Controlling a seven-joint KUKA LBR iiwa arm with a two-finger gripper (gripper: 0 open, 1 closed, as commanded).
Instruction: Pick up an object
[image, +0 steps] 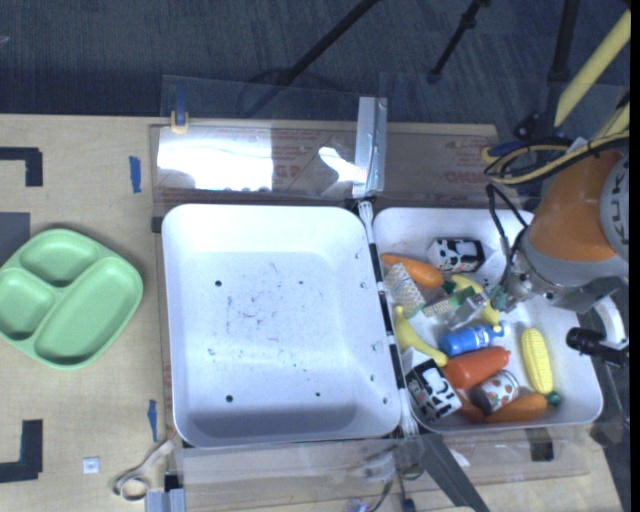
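You cannot tell how the jaws (497, 297) stand; they sit low in the right bin (585, 415), among the toys beside a blue bottle (467, 341). Around them you see an orange carrot (420, 271), a yellow banana (416, 339), a corn cob (537, 359) and a black-and-white cow toy (457, 254). The left bin (270, 320) adjoins it. On the counter (70, 160) at far left lies a green divided plate (68, 297).

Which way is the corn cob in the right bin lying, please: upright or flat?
Flat. The corn cob lies on its side on the right bin floor, near the carrot.
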